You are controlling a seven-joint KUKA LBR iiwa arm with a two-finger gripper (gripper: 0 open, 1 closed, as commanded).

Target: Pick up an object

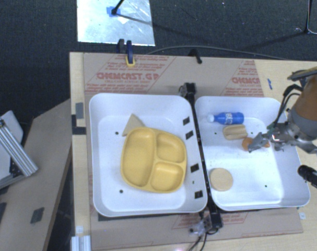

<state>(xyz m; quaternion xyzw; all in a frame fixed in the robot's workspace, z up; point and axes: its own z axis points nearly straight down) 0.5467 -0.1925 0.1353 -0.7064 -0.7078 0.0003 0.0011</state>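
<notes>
Gripper (261,141) hangs over the right white bin (291,190), touching a small orange piece (247,143); I cannot tell its state. Near it lie a tan oval block (234,132), blue plastic bottle (227,118) and round tan disc (221,179).

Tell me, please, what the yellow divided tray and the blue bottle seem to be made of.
The yellow divided tray looks like moulded plastic with a matte finish: one even colour, soft rounded compartment rims. The blue bottle is probably plastic too, a little glossy, with a white cap and a pale label band; it is too small to be sure.
</notes>
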